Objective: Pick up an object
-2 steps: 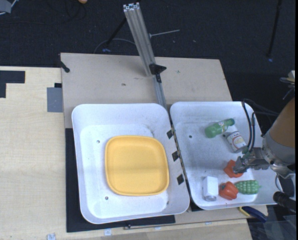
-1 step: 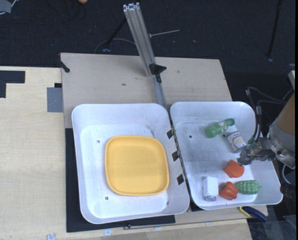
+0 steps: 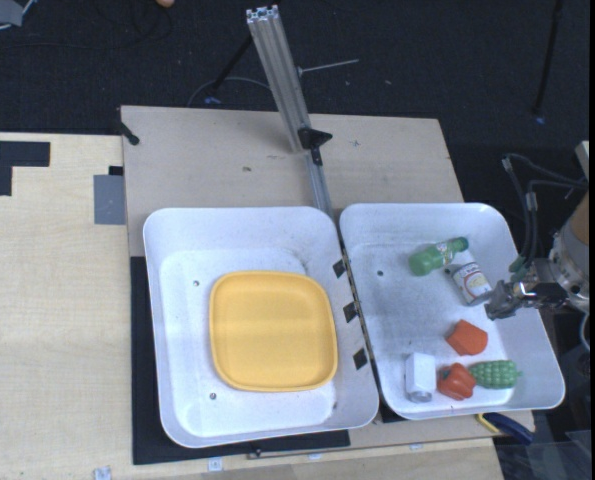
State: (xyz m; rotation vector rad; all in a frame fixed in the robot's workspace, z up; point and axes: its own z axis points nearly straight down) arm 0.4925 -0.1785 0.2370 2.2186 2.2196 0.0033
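Orange-red blocky plastic toy [image 3: 467, 337] lay in right white bin [image 3: 377, 230], near its right wall, just below-left of tool [image 3: 501, 305]. Tool hovered above it; couldn't tell if shut or apart. Toy prob. light, rigid, a bit slick; best pinched across its short flat sides.

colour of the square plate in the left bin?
Yellow, plain with no pattern: the rounded square plastic plate lies flat in the left white bin. Camera view shows it clearly.

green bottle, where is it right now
The green bottle lies in the upper part of the right bin, just left of a small white-labelled bottle and above the orange block.
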